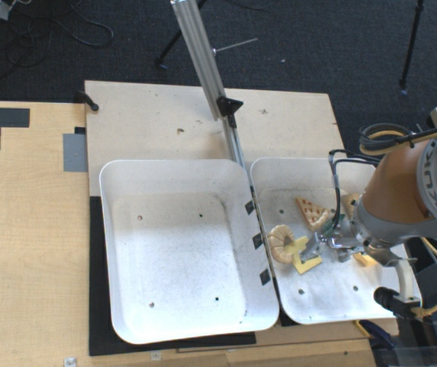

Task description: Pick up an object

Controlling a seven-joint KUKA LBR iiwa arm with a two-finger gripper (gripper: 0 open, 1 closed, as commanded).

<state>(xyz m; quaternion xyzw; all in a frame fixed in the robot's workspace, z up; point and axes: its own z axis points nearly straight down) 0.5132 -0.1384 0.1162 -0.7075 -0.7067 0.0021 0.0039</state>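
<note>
Because the arm (402,193) reaches low into the right bin (318,308) among closely packed items, the main risk is a failed or partial grasp: the gripper (333,239) could close on two items at once, or nudge one aside, since they lie touching or just beside each other.

Whether the gripper is released or clenched cannot be told; the wrist body and clutter obscure that area, and no item is visibly gripped.

Containers, largest first:

1. Left bin (176,323). White, shallow; its floor shows scattered dark specks.
2. Right bin. White, shallow. Its contents sit in the middle, toward the right side under the arm:
   - a tan round piece (282,243), left of the gripper;
   - a triangular waffle-patterned piece (308,209), on the far side of the gripper;
   - a yellow block (305,264), on the near side, touching the tan round piece;
   - a small orange piece (364,260), right of the gripper, partly hidden by the arm.

The candidate objects for pick-up all lie in the right bin, close around the gripper. A second risk is contact with the bin floor, given the low approach.
</note>
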